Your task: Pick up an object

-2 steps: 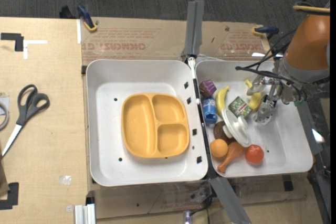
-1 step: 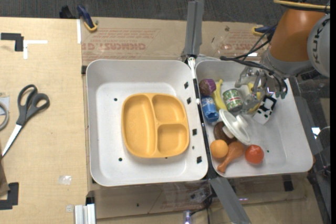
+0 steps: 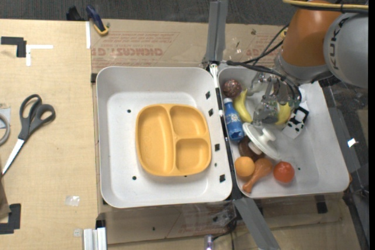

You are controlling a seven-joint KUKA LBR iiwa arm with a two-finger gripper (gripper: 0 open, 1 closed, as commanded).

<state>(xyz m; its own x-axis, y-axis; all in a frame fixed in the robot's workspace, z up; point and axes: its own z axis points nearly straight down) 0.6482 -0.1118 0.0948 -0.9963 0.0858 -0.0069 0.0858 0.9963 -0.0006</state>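
Beneath the gripper (image 3: 270,107), upright banana (image 3: 241,107)

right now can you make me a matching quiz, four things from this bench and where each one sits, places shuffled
Things:
1. yellow divided plate
2. scissors
3. blue bottle
4. red ball

Places:
A. right bin, against the wall shared with the left bin
B. on the wooden bench, left of both bins
C. middle of the left bin
D. right bin, near its front edge, right of the orange ball

Pairs: 1-C, 2-B, 3-A, 4-D
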